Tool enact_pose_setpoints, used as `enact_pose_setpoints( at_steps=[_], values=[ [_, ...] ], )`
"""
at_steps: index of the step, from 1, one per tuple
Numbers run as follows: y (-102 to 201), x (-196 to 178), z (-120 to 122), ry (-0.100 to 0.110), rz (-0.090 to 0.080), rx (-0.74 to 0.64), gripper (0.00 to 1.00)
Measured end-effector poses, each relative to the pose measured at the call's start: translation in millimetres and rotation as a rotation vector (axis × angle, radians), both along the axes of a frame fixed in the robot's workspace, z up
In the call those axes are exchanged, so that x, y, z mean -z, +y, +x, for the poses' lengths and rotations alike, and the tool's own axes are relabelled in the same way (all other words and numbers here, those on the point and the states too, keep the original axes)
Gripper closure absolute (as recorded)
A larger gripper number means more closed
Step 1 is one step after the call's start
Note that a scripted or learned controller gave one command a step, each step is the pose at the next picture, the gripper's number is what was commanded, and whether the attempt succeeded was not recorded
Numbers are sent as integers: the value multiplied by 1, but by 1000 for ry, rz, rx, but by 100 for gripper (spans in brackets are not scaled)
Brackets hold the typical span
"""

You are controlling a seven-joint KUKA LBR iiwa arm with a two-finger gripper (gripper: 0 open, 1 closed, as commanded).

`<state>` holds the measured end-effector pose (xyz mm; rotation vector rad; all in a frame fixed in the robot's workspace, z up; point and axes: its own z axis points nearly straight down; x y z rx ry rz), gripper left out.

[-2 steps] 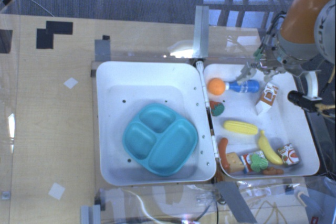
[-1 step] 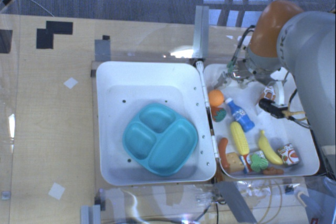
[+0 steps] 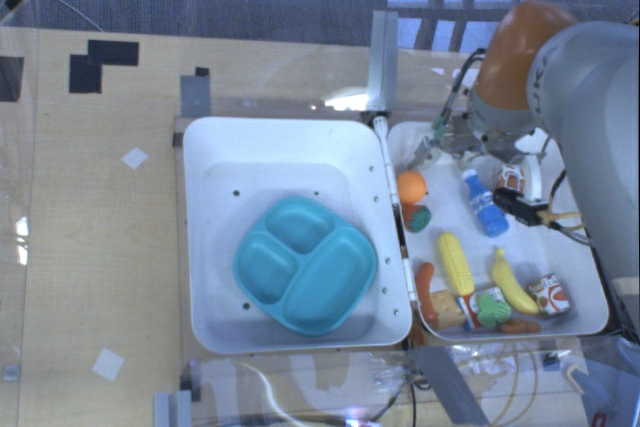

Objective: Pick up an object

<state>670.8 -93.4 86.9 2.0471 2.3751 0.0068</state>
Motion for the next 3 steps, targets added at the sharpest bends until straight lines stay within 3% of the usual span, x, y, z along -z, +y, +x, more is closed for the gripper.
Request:
enact_pose_setpoints(
  at_steps=[1, 2, 3],
  values=[
    [-17, -1, -53, -1, -1, -91, 0],
    [-72, -2, -104, -3, -3, -81, 0],
    [-106, -1, -136, -3, -1, 106, 0]
  ],
)
